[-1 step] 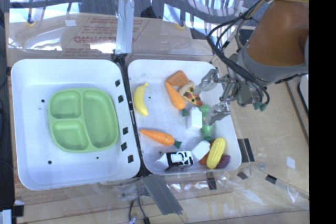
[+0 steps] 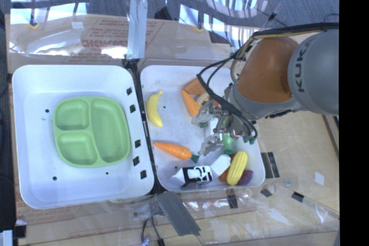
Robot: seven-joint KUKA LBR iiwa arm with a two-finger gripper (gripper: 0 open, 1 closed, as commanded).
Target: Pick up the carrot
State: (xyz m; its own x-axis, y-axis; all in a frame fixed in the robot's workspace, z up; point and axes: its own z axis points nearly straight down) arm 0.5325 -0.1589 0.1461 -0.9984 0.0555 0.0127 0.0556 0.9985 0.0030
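The carrot lies in the right bin, near its left wall, with its green stub pointing right. It is orange, long and flat on the bin floor. My gripper hovers just right of the carrot's green end, above the middle of the bin. Its fingers stand apart, open, with nothing between them. The carrot is apart from the gripper.
A yellow banana lies above the carrot. Two orange pieces sit near the bin's back. Corn, a black and white item and a green thing crowd the front right. A green divided plate rests in the left bin.
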